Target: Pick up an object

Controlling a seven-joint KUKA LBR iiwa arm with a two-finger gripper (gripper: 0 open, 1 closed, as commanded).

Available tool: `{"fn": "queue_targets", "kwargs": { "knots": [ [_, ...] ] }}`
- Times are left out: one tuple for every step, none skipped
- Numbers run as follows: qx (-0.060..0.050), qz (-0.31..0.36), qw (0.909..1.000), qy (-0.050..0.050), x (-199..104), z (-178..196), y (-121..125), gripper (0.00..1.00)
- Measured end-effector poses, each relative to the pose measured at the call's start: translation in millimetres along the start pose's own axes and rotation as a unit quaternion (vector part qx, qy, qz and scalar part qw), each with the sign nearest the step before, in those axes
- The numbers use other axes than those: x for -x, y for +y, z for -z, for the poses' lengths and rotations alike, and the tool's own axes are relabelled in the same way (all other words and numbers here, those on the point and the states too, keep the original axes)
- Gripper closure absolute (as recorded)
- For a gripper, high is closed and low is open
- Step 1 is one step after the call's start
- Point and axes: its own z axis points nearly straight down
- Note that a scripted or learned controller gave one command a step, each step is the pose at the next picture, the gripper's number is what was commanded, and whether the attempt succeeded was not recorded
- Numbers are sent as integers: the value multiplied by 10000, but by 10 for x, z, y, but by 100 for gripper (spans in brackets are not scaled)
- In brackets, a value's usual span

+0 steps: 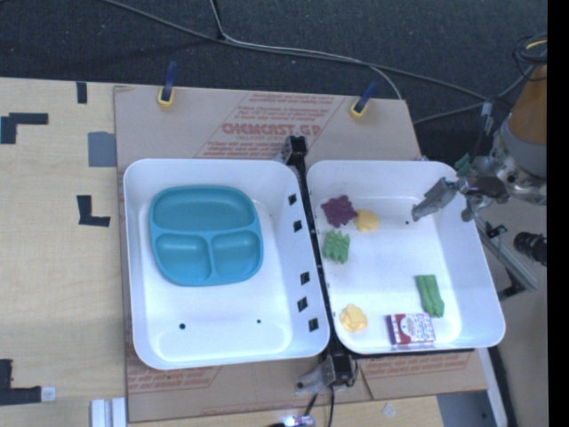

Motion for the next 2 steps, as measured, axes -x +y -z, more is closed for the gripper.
{"fn": "queue_targets", "kwargs": {
  "knots": [
    [48, 15, 10000, -12, -3, 54, 19, 0],
    [22, 18, 10000, -5, -87, -533, 75, 0]
  ]
}}
